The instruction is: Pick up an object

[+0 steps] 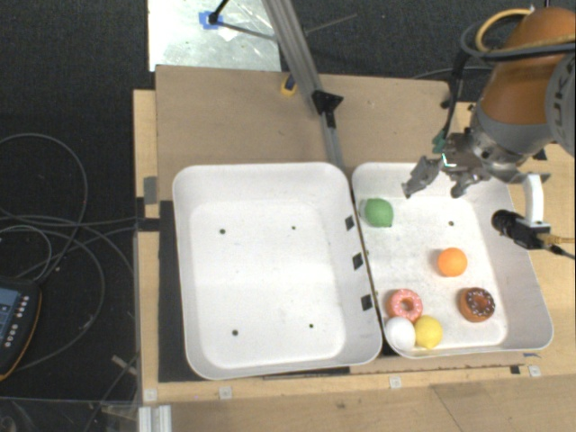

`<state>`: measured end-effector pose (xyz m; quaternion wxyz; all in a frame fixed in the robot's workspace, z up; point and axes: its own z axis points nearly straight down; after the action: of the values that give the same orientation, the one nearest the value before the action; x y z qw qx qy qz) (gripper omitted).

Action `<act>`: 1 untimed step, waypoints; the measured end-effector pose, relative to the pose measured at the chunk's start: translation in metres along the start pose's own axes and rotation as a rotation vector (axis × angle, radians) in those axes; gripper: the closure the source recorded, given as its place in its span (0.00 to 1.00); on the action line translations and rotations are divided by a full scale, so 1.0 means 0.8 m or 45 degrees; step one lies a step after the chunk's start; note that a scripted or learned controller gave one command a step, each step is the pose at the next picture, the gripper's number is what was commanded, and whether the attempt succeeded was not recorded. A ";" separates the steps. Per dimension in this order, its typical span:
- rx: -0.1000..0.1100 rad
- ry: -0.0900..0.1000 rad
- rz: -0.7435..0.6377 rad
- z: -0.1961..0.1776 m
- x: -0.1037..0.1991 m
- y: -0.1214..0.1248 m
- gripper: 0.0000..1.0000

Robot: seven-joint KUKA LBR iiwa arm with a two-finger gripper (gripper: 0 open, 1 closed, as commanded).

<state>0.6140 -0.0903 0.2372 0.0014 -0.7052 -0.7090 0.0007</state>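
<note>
The right bin (517,268) holds several small objects. A green ball (378,212) lies near its left wall. An orange ball (452,262) sits in the middle. At the front are a pink frosted donut (405,303), a white ball (400,333), a yellow ball (428,331) and a brown chocolate donut (476,304). My gripper (441,184) hovers over the bin's back part, to the right of the green ball and above it. Its two fingers are spread apart with nothing between them.
The left bin (261,268) lies beside the right one, with a hinge strip (358,259) between them. A slanted metal pole (301,57) crosses the bench behind the bins. Cables (45,232) lie on the floor at the left.
</note>
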 end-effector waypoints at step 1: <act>-0.005 -0.001 0.002 -0.003 0.000 0.001 0.00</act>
<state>0.6147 -0.0905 0.2394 -0.0002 -0.7057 -0.7085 -0.0005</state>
